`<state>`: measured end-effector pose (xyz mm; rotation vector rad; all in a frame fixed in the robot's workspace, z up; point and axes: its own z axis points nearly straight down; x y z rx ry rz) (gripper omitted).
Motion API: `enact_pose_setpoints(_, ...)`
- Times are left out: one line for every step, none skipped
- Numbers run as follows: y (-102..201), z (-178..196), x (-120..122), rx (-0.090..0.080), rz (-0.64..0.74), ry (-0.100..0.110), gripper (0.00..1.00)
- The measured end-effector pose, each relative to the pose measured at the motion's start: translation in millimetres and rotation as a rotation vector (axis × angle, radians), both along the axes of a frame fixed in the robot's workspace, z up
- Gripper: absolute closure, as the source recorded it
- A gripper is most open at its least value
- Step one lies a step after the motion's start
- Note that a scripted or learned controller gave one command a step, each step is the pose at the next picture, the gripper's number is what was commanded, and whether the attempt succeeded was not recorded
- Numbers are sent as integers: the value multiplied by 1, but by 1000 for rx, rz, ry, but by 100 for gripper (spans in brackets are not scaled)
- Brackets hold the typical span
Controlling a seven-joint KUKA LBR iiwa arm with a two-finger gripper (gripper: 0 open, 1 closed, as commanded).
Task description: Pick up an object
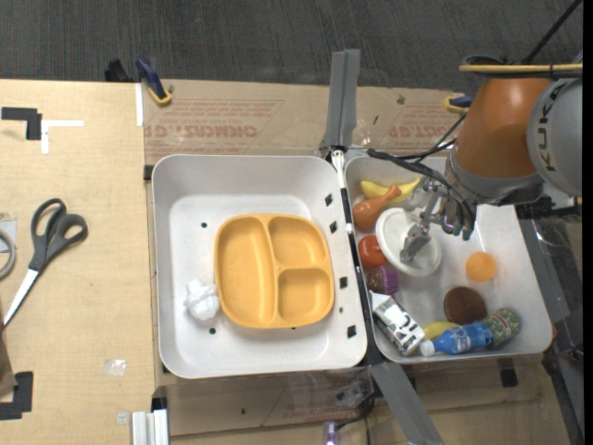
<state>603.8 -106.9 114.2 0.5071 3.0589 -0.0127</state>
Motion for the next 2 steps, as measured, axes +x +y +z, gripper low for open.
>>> enact_pose_setpoints(-1,-1,3,6,-112,0,0)
enact_pose_setpoints(3,-4,34,15,-355,16,0)
